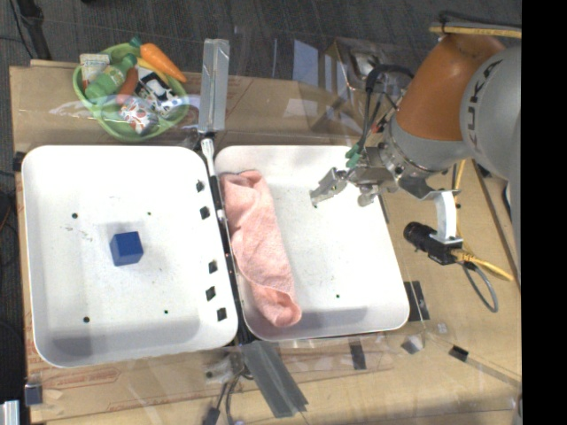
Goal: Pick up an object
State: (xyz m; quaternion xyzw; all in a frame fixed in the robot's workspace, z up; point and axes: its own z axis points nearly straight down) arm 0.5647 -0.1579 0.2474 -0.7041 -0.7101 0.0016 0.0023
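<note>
The arm shows part of the lettering "KUKA" on its grey casing. Its gripper hangs released with nothing between its fingers over the right bin, where a pink cloth lies along the left wall. A blue cube sits in the left bin.

Small blue cube, sitting flat and square on the floor of the left bin, well apart from the gripper, far off to its left. Pink cloth, crumpled lengthwise along the right bin's left wall, nearer, left of and below the fingertips, untouched.
</note>
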